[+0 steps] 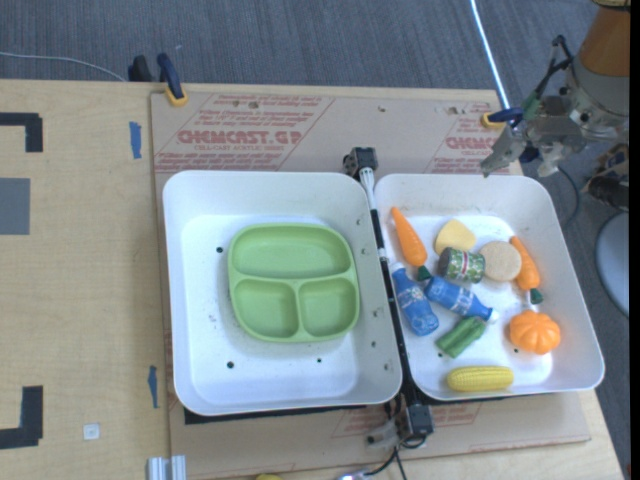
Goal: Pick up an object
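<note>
The right bin [570, 258] holds several toy foods: a carrot [407, 236], a yellow wedge [455, 235], a green can [462, 265], a tan round piece [501, 261], a second carrot [525, 263], two blue bottles [415, 304] [459, 298], a green vegetable [460, 336], an orange pumpkin [533, 333] and a corn cob [480, 377]. My gripper [517, 165] hangs above the bin's far rim at the upper right. It is open with nothing between its fingers, well apart from the toys.
The left bin [190, 268] holds a green divided plate [293, 281]. A black clamp [360, 160] sits between the bins at the back. A blue-and-yellow clamp [172, 80] grips the cardboard's far left corner. A white cable [485, 38] runs overhead.
</note>
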Action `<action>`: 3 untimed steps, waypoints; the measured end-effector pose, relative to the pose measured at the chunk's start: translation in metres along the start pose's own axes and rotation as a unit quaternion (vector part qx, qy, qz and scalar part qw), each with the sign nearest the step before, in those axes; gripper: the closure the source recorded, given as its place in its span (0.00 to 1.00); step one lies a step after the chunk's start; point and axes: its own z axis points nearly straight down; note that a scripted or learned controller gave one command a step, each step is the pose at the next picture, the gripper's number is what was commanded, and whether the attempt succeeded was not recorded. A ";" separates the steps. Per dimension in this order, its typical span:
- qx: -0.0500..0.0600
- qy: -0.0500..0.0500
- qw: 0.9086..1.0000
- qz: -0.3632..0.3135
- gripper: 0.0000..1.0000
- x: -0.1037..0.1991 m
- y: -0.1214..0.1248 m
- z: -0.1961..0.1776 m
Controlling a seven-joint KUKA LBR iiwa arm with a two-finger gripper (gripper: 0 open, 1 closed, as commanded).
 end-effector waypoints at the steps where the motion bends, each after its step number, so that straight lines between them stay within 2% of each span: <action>1: 0.000 0.000 1.000 -0.001 0.00 0.100 -0.085 0.076; 2: -0.001 0.000 1.000 -0.001 0.00 0.080 0.002 0.075; 3: -0.002 0.000 1.000 0.001 0.00 0.043 -0.010 0.175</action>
